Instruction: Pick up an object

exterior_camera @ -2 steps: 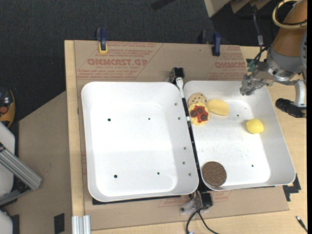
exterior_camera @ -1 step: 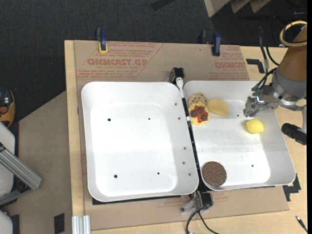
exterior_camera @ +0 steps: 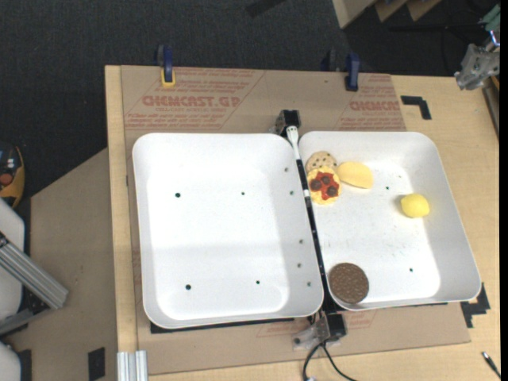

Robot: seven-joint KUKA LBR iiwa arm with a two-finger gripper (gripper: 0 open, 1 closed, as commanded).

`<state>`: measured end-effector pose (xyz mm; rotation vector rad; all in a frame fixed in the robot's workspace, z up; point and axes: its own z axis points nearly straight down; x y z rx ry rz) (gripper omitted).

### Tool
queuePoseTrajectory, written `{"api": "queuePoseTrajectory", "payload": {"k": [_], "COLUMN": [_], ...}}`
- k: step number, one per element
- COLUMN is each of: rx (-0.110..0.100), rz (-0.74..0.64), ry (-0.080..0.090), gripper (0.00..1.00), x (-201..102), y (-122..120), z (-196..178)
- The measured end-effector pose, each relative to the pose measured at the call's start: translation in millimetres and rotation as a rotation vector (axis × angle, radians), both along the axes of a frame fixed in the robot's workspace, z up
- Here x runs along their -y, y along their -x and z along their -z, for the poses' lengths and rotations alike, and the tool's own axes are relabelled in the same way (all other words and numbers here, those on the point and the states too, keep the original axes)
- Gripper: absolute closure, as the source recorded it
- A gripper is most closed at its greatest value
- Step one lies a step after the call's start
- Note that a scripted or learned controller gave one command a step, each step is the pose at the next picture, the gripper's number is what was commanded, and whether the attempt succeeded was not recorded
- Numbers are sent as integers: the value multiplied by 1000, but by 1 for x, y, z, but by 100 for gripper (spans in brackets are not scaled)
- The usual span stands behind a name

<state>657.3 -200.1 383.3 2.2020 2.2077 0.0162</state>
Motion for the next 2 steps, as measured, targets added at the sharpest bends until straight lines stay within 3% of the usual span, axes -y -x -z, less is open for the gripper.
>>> {"api": "queuePoseTrajectory", "payload": {"k": [1, 2], "rx": [-30, -14], "rz": [-1, 12], "ry": [-12, -1], "gripper": [100, 100], "x": [-52, 30], "y": [32, 84], "z": [68, -7]}}
